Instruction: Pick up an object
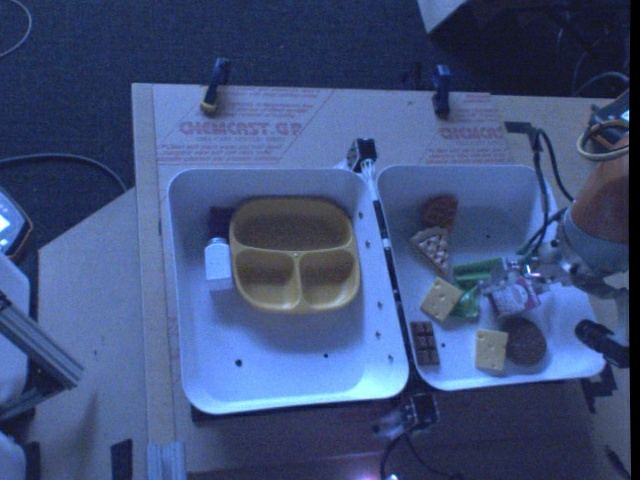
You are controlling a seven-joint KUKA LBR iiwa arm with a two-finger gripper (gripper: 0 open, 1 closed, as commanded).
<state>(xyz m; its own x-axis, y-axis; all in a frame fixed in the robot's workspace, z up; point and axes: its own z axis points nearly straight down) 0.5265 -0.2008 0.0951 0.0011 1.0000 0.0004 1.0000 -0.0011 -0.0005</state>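
Note:
The right bin [500,183] holds several toy foods: a pizza slice [432,249], a reddish-brown round piece [438,210], two cheese squares [440,299] [490,349], a green piece [477,270], a chocolate bar [425,343], a dark round patty [524,340] and a pink-and-white packet [513,297]. My gripper [525,271] reaches in from the right and hangs low over the packet and the right end of the green piece. Dim light and the wrist hide whether it touches either of them.
The left bin [200,368] holds a yellow three-part tray [295,253], a small white bottle [218,263] at the tray's left and a dark thing behind the bottle. The arm [600,233] and cables [545,183] cross the right bin's right wall.

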